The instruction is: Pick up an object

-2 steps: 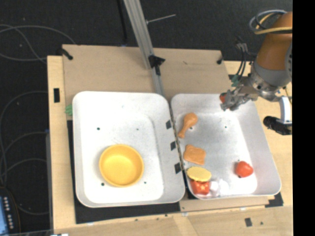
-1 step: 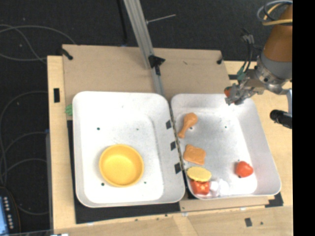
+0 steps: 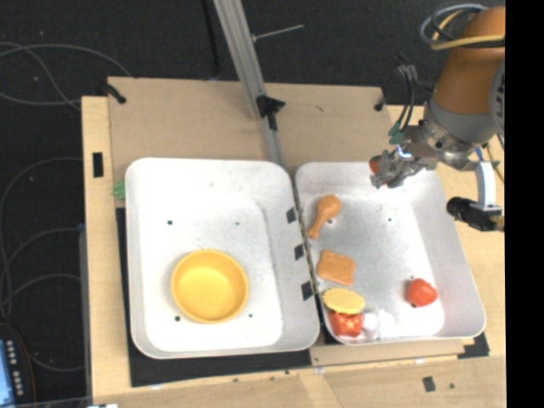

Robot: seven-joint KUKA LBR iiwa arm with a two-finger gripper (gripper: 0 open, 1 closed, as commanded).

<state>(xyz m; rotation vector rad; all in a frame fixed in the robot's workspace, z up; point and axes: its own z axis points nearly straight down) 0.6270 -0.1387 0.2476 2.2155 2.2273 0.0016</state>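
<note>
On the tabletop (image 3: pixel 195 117) we count two white bins side by side. We see one thing in the left bin (image 3: pixel 212 185): a yellow bowl (image 3: pixel 209 286), upright near its front left. In the right bin (image 3: pixel 425 219) we count five loose things: one orange drumstick-shaped piece (image 3: pixel 322 213) near the left wall, one orange-brown square piece (image 3: pixel 336 268) below it, one yellow disc (image 3: pixel 343 300) at the front left corner lying on one red piece (image 3: pixel 346 322), and one red tomato-like piece (image 3: pixel 421 292) well apart toward the right wall. Something pale sits just beside the red piece, too blurred for us to name. We see one pincer (image 3: pixel 393 167) over the back edge of the right bin, well apart from all five things; whether its fingers are apart or together we cannot tell, since they are small and dark. A reddish spot shows at its tip, too small to make out.
</note>
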